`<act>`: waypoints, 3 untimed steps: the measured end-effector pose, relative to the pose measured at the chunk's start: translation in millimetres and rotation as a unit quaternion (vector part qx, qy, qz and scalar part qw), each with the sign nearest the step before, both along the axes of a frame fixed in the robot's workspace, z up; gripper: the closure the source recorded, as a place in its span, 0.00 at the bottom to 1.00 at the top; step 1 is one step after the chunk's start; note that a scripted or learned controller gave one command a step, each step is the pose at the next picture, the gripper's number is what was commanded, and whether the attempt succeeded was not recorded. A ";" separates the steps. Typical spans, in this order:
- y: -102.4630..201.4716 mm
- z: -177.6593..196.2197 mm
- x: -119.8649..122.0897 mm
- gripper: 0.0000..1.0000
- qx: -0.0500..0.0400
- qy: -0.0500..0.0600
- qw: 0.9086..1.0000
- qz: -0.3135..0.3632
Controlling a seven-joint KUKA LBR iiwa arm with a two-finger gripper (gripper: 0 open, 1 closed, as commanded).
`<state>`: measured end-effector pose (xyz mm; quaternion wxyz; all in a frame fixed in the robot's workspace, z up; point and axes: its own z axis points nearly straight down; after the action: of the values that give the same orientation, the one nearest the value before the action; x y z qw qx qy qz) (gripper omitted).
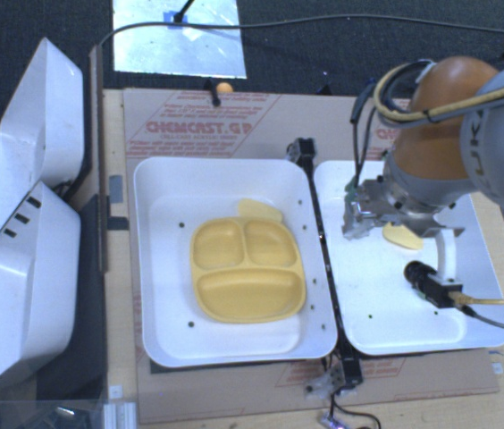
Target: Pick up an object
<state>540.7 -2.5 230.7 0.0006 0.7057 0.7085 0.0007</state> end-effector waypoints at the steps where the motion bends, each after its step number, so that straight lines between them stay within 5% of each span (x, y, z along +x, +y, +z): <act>1: 50.1 7.1 22.1 1.00 0.000 0.000 1.000 0.000; 2: 98.1 -13.4 39.0 1.00 0.000 0.001 1.000 0.000; 3: 112.2 -16.1 50.4 1.00 0.000 0.001 1.000 -0.001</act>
<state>591.2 109.7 214.6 0.0002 0.7066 0.7076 0.0001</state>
